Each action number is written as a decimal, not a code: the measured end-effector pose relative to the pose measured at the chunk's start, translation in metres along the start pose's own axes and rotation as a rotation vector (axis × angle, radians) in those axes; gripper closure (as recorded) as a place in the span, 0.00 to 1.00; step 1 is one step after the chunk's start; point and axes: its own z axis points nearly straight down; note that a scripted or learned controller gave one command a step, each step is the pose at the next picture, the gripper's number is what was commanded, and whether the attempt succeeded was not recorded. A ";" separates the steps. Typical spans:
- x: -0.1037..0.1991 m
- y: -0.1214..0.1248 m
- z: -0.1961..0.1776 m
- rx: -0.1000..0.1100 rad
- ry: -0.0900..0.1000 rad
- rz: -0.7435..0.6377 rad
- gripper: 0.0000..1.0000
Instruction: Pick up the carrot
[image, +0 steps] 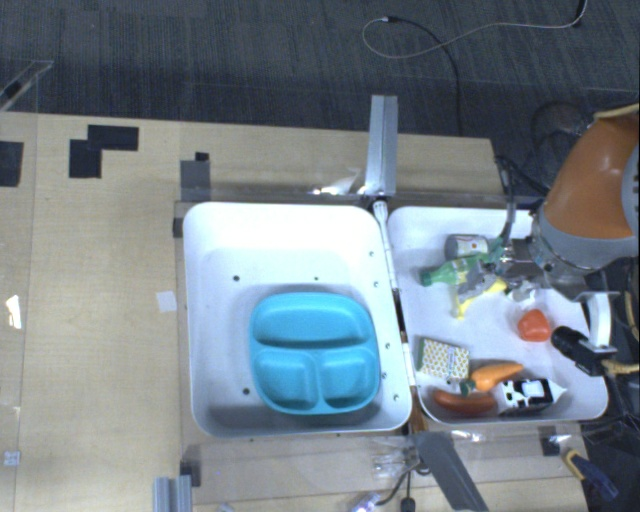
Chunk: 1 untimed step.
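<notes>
- Carrot (494, 376): a short orange piece lying roughly level in the right bin (420, 232), near that bin's front wall, its thicker end pointing right.
- Immediate neighbours: a dark red sausage-like item (464, 402) lies just in front of the carrot and touches or nearly touches it; a black-and-white patterned item (526, 394) sits just beside the carrot's right end; a small speckled square packet (443, 358) lies just to its left.
- Open room: the white floor behind the carrot, toward the bin's middle, is bare, whereas the front, left and right sides of the carrot are crowded by neighbours and the front wall.
- Other contents of the right bin: an orange-red rounded item (535, 325) lies behind and to the right of the carrot, well apart from it; a green leafy item (450, 271), a yellow piece (476, 293) and a grey cylinder (465, 245) cluster nearer the rear wall.
- Gripper (512, 268): it is positioned over the rear half of the right bin, at the green and yellow cluster, apart from the carrot; whether its fingers are spread or closed cannot be told.
- Arm: its orange band (598, 185) rises over the bin's right rear corner.
- Left bin (210, 300): it holds a blue divided plate (315, 350) toward its front; the two bins meet along a central edge.
</notes>
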 end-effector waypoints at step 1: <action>-0.044 -0.025 -0.007 -0.002 -0.001 0.067 0.00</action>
